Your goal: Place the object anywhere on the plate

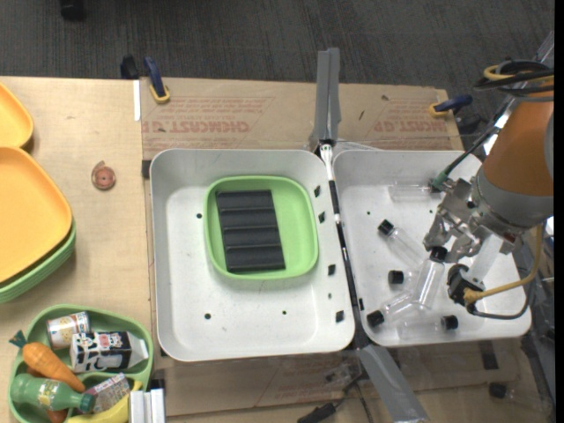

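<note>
A green square plate [305,203] lies in the left white bin [181,263], with a dark grey ridged block [251,229] resting on its middle. Several clear plastic vials with black caps are scattered in the right white bin [361,183]; one vial [402,241] lies near the middle and another vial [428,282] lies just below the gripper. My gripper [441,248] hangs low over the right side of that bin, close above the vials, with the orange-banded arm [520,161] behind it. I cannot make out anything held in it.
Loose black caps [396,277] and a further vial [398,307] lie near the right bin's front edge. Orange and green plates [31,214] are stacked at the far left. A green bowl [132,333] of toy food sits at the front left. Clamps [157,85] hold the cardboard behind.
</note>
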Motion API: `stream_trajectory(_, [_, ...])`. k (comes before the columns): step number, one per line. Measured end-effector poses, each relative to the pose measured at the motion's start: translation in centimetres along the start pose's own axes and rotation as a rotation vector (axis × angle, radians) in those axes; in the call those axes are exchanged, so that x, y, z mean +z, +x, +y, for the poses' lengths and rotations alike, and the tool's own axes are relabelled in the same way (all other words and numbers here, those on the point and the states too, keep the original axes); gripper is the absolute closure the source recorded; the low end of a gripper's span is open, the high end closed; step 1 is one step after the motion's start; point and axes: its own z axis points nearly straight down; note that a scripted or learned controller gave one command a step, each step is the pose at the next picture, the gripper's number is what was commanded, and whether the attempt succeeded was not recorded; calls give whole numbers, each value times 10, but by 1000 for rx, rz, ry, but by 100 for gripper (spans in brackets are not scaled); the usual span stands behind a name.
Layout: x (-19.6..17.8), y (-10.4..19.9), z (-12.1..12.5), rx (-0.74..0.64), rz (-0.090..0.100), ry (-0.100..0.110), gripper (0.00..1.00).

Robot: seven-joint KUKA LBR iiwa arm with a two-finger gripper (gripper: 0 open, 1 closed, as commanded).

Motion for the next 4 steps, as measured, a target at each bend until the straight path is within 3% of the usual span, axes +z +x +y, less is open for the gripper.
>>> stream_trajectory(1, [0,0,0,0,0,0,0])
stream_trajectory(2, [-2,-58,21,196,0,-2,0])
stream_trajectory(3, [47,-52,14,520,-2,4,0])
stream_trajectory(4, [-38,-108,58,709,-2,0,0])
